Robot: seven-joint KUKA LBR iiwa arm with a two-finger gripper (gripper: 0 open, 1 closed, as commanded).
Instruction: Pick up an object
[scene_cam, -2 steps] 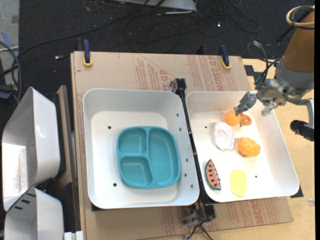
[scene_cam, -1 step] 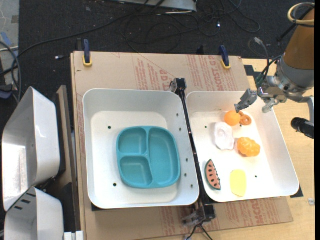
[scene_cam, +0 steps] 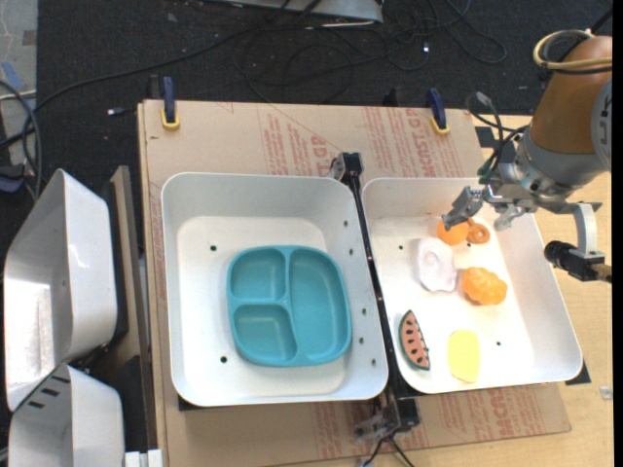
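- Gripper (scene_cam: 484, 207) hangs over the upper part of the right bin (scene_cam: 555, 300), 2 fingers spread apart, nothing pinched between them.
- Left fingertip sits right at the orange ring-shaped toy (scene_cam: 459, 231), which lies in the bin's upper middle; can't tell if it touches.
- Wrist is grey metal w/ the orange band above it, arm coming in from the top-right corner.
- Just below the orange ring: white lumpy piece (scene_cam: 436, 264), approx. centre of the bin.
- Right of the white piece, touching or nearly so: orange rounded food toy (scene_cam: 484, 286).
- Lower in the bin: yellow oblong piece (scene_cam: 464, 355), apart from the rest.
- Left of the yellow one, near the bin's left wall: watermelon slice toy (scene_cam: 415, 340), red w/ dark seeds and green rind.
- Left bin (scene_cam: 195, 261) holds 1 teal divided plate (scene_cam: 289, 305) w/ 3 compartments, lying flat mid-bin.
- Both bins sit side by side on a cardboard sheet (scene_cam: 292, 139) clamped by 2 blue-and-yellow clamps (scene_cam: 169, 103) at the far edge.
- Cables run over the dark floor beyond the bench.
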